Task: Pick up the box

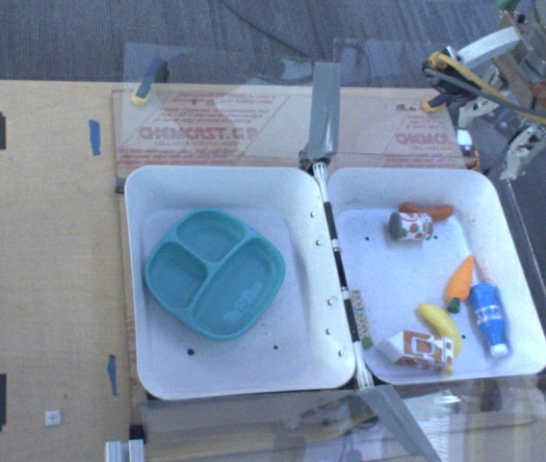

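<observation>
Teal tray (215, 272) in left bin (147, 354), far left of and below the fingers (521, 154). Box (417, 349) at right bin's (518, 359) near edge, touching banana (441, 323), well below fingers. Fingers outside the bin's far right corner, blurry, spread unclear; arm cut off by frame.

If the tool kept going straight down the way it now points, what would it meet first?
Probably the far right corner of the right bin, or the bench just outside it. The tool hangs at that rim, well away from the box; depth is unclear.
</observation>
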You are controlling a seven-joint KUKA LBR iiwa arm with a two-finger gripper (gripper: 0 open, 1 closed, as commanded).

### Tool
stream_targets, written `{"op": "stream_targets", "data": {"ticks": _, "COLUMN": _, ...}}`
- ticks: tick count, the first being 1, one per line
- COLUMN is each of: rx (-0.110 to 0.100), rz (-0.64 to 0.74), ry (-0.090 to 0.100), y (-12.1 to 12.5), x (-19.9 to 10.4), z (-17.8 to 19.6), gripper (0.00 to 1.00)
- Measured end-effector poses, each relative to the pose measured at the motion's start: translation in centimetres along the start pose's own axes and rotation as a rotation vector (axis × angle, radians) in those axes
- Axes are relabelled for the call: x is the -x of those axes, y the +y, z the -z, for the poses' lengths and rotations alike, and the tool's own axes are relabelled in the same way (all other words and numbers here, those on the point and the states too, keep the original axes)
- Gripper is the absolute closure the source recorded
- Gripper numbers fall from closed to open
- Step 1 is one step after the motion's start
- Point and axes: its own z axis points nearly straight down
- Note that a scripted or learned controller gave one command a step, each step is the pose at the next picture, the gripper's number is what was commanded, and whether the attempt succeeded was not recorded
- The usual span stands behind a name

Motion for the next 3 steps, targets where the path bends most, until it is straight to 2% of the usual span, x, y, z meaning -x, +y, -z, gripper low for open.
{"op": "stream_targets", "data": {"ticks": 1, "rx": -0.002, "rz": 0.007, "ry": -0.008, "y": -0.3, "x": -0.2, "z": 0.7, "gripper": 1.0}}
{"op": "stream_targets", "data": {"ticks": 2, "rx": -0.003, "rz": 0.435, "ry": 0.0, "y": 6.3, "x": 7.4, "z": -2.0, "gripper": 1.0}}
{"op": "stream_targets", "data": {"ticks": 3, "rx": -0.003, "rz": 0.53, "ry": 0.001, "y": 8.9, "x": 14.5, "z": -2.0, "gripper": 1.0}}
